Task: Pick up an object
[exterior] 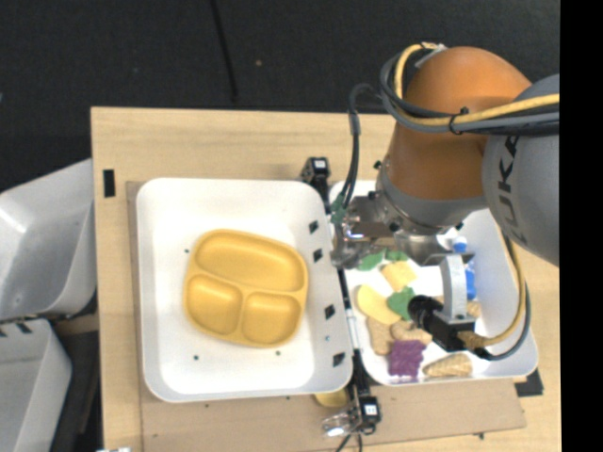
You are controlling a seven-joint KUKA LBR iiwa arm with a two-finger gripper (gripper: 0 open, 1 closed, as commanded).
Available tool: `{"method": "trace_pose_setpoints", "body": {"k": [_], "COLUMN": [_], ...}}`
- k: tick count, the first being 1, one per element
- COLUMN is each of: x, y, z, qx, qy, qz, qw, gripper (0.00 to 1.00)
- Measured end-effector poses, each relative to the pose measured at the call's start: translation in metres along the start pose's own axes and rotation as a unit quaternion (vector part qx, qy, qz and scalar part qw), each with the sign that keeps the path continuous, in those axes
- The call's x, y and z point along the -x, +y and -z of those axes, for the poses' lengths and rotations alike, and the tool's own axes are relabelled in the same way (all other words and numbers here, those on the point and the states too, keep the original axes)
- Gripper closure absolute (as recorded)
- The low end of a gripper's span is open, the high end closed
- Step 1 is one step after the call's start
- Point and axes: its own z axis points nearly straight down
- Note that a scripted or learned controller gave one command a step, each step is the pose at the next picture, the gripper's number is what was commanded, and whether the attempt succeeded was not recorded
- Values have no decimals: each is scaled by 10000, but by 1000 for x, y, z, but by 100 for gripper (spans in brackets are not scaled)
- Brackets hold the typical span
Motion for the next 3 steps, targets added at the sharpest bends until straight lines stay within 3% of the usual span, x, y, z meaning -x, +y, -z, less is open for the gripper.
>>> {"method": "trace_pose_setpoints", "body": {"k": [1,2,3], "x": [-5,28,30], "y": [1,-1,0], "z": [115,38,106], "qx": [25,-79,-8], "qy": [8,-16,-2], "qz": [4,-25,1], "qw": [10000,10000,10000], "gripper": [100,100,100]}}
